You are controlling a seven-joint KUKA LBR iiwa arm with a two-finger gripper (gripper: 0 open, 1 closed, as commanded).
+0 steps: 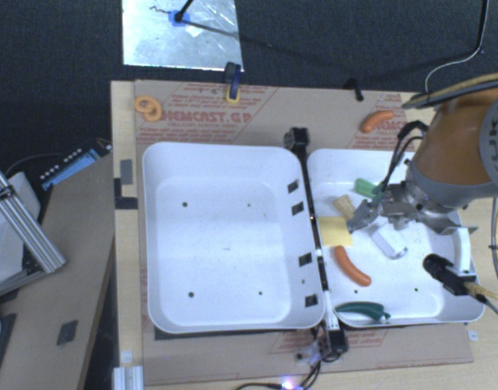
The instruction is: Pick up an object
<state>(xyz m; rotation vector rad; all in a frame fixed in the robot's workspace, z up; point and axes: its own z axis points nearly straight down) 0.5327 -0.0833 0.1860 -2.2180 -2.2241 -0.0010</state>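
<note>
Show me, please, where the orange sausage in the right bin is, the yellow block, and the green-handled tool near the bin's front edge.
orange sausage (352, 266), camera view, middle of its body.
yellow block (335, 233), camera view, centre of its top face.
green-handled tool (362, 309), camera view, on its green handle.

Orange sausage-shaped object (352, 266) lying flat in right bin (411, 311), slanting from upper left to lower right, just below yellow block (335, 233). Yellow block sitting flat near bin's left wall. Green piece (365, 188) resting further up. Dark green object (364, 310) lying along bin's near edge. Pale tan piece (344, 205) sitting above yellow block.
</note>
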